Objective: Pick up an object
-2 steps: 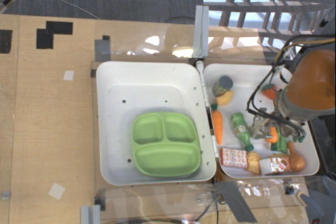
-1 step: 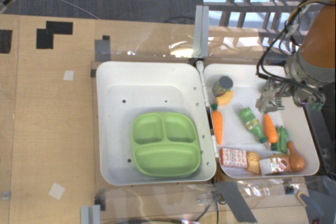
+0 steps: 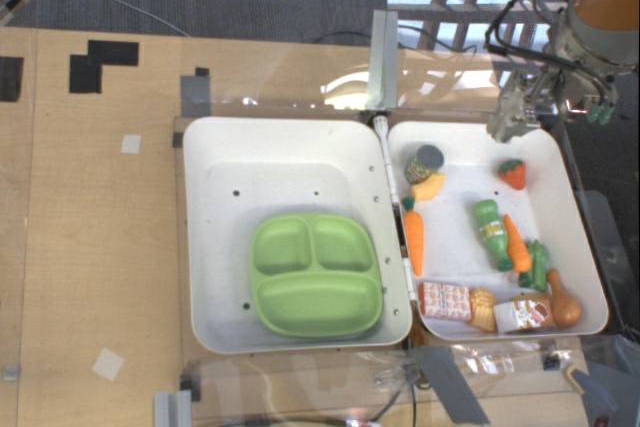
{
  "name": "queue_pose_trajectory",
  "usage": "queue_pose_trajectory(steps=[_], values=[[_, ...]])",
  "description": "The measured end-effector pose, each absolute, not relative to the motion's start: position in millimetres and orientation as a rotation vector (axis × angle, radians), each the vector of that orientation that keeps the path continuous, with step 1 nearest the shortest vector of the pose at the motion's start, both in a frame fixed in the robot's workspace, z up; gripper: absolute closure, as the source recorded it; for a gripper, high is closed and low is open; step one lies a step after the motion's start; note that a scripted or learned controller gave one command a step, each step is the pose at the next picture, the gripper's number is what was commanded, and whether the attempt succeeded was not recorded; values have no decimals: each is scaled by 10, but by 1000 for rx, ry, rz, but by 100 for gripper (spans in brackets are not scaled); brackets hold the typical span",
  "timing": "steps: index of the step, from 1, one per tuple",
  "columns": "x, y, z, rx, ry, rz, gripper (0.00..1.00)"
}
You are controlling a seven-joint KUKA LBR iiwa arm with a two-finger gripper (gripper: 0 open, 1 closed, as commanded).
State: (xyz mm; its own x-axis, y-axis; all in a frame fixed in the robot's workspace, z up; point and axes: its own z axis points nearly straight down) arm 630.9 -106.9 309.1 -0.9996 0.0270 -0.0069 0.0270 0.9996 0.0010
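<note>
The right bin (image 3: 560, 155) holds several toy foods: a strawberry (image 3: 513, 174), a green bottle (image 3: 490, 233), a carrot (image 3: 413, 240) by the divider, a second carrot (image 3: 516, 245), a grey can (image 3: 428, 159) with a yellow piece (image 3: 428, 186) beside it, and boxed snacks (image 3: 447, 300) along the front. My gripper (image 3: 510, 120) hangs over the bin's far edge, up and to the left of the strawberry, with nothing seen held.
A green divided plate (image 3: 316, 275) lies in the left bin (image 3: 220, 165). A metal frame (image 3: 470, 20) stands behind the bins. A brown pear-shaped toy (image 3: 562, 303) and a milk carton (image 3: 525, 315) sit in the right bin's front corner.
</note>
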Motion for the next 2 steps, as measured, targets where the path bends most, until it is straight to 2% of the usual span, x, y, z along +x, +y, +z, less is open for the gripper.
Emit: queue_pose_trajectory(steps=[1,2], values=[[6145,-1277,1345,-201,3144,6,100],[6178,-1279,1405,-201,3133,1,0]])
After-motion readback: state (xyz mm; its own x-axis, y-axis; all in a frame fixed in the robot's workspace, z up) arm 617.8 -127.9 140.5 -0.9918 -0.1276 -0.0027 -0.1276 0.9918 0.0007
